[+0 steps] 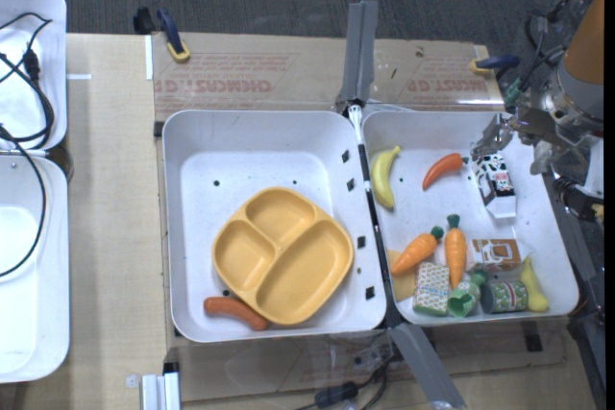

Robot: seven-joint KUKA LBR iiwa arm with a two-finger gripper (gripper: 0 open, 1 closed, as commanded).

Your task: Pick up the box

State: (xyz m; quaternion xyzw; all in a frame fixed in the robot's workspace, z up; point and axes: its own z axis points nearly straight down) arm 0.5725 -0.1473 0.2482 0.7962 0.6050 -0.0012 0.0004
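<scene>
Hovering at the right bin's (562,235) far edge, the metal claw (495,147) looks spread apart, I think, and should drop straight around the small black-and-white carton box (497,181) just under it.

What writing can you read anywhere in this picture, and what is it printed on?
Red print on the cardboard sheet behind the bins: upside down and too blurred to read.
Small milk carton beside the gripper: markings too small to read.
Brown box: label too small.
Green can: unreadable.
</scene>
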